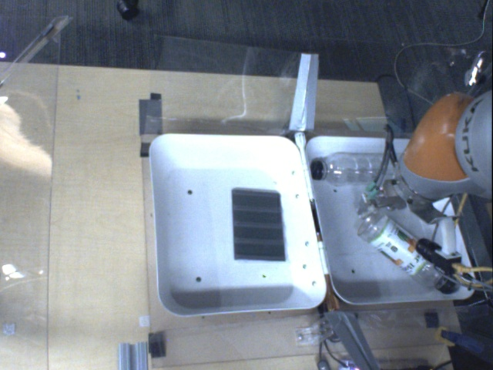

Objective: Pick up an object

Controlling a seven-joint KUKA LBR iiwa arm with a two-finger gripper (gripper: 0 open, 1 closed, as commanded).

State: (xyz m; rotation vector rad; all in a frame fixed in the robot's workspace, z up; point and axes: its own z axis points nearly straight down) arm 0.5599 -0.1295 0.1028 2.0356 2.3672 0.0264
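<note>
In the right bin [343, 272], a clear plastic bottle [350, 168] with a black cap lies along the far wall, cap pointing left. A second clear bottle [391, 241] with a white and green label lies slantwise in the middle of that bin, its clear end up-left. My gripper [379, 199] hangs from the grey wrist under the orange band, between the two bottles and just above the labelled bottle's clear end. A dark ridged rectangular block [258, 223] lies flat in the middle of the left bin [177, 206].
A clear upright divider [303, 99] stands behind the seam between the bins. Cables and a dark part [439, 257] trail over the right bin's near right corner. Bare wooden bench [77, 206] stretches to the left.
</note>
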